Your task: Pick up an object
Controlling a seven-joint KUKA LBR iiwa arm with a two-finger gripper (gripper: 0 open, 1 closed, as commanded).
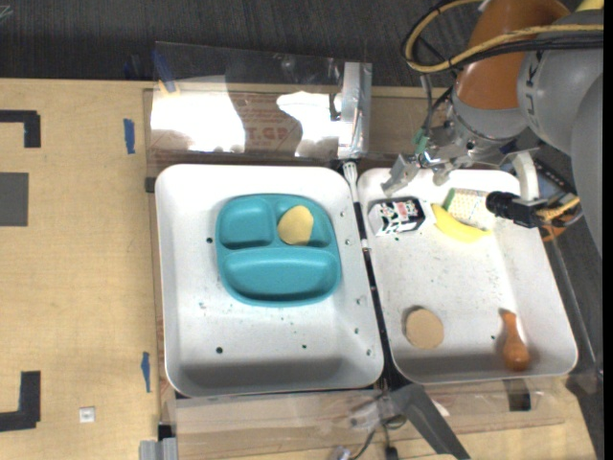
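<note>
My gripper [422, 167] hangs over the back left corner of the right bin [479, 276]. Its fingers stand apart with nothing between them. Just in front of it lies a small black-and-white object [397, 215]. To the right of that rests a yellow sponge-like block [463, 214] with a pale top. Near the bin's front, a flat tan disc [423, 329] lies on the floor, and an orange-brown elongated piece [514, 341] sits by the right wall.
The left bin [192, 324] holds a teal divided plate [278, 271] with a yellow rounded item [296, 225] in its upper right compartment. A clear plastic sheet [249, 113] stands behind the left bin. Yellow cables [431, 27] loop above the wrist.
</note>
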